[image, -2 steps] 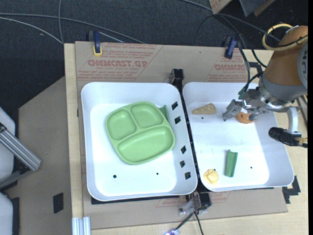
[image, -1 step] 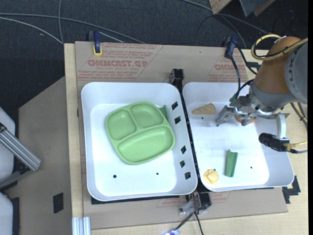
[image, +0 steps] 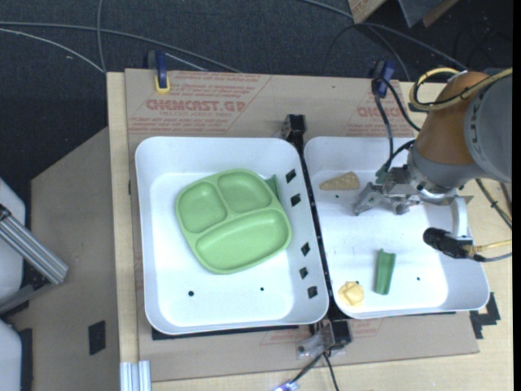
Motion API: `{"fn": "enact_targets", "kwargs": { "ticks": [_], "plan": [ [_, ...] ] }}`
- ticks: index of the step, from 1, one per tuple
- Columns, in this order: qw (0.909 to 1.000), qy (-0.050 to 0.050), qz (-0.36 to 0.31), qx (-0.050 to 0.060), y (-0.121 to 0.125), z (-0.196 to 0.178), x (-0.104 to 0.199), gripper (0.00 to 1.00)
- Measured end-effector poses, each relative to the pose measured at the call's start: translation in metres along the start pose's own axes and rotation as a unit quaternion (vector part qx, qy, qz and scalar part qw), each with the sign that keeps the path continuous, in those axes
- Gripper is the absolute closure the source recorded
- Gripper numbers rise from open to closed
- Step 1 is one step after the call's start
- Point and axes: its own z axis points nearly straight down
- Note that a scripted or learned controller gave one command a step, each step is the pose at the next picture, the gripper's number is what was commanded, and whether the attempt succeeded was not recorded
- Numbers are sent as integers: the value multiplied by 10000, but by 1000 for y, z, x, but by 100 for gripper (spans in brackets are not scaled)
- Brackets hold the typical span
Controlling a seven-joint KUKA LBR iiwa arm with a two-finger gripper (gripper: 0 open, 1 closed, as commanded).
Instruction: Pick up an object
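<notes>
The tool (image: 389, 199) hangs low over the right bin (image: 456, 296) near its 12 o'clock edge, fingers spread wide, grasping nothing. A tan wedge (image: 339, 182) lies just at its 9 o'clock. A green block (image: 384, 271) and yellow piece (image: 352, 292) sit toward 6 o'clock.

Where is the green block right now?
In the camera view, the green block lies in the right bin, near its front edge, just right of the small yellow object and below the tool.

Two white bins (image: 155, 243); one green divided plate (image: 234, 220); three small objects: tan (image: 339, 182), green (image: 384, 271), yellow (image: 352, 293).
</notes>
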Motion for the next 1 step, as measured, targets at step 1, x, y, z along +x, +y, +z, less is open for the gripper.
{"fn": "enact_targets", "kwargs": {
  "ticks": [1],
  "plan": [
    [10000,1,1,-21,1,-13,0,100]
  ]
}}
